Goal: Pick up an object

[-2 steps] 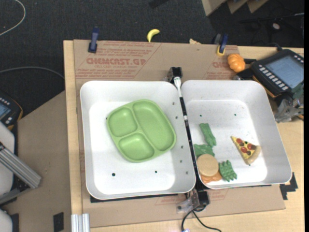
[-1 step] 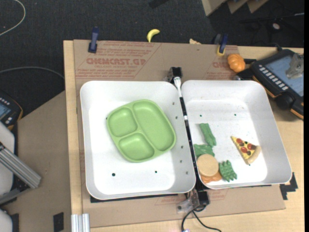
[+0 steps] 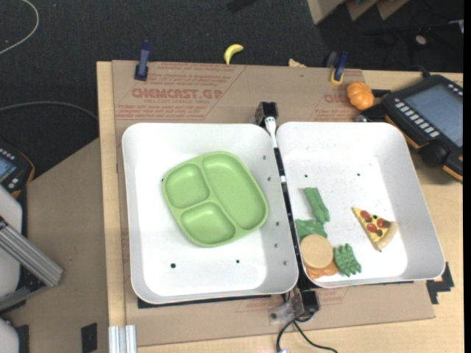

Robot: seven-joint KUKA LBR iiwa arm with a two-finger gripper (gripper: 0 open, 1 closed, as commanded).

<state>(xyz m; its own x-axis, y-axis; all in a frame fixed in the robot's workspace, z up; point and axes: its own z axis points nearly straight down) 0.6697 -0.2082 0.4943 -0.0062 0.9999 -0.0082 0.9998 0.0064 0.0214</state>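
Camera view, looking down at a slant on both bins

Left bin (image 3: 147, 219): one green divided plate (image 3: 214, 198), three compartments, lying flat near the middle, turned a little off square with the bin walls. Nothing in its compartments

Right bin (image 3: 390, 160): all loose items crowd the near half, toward the divider between the bins. Count:
- one pizza slice (image 3: 375, 227), lying apart from the rest, tip pointing up-left, crust end down-right; long axis runs diagonally
- one long green vegetable piece (image 3: 317, 204), long axis from upper-left to lower-right
- one smaller green piece (image 3: 310, 228) just below it, against the divider side
- one round tan-and-orange disc item (image 3: 318, 257), likely a toy burger or cookie, near the front wall
- one green leafy piece (image 3: 346, 260) touching the disc on its right

Off the bins, on the bench: one yellow banana-like toy (image 3: 233, 52) at the far edge, one small orange toy (image 3: 360, 95) by the right bin's far corner

Gripper: cannot tell the finger state from this frame

Judgement: nothing is picked yet. The arm enters from the right, so the right bin's items are the nearer candidates. The pizza slice stands clear on every side; a grasp would best close across its diagonal axis. The disc cluster looks harder, as its pieces touch
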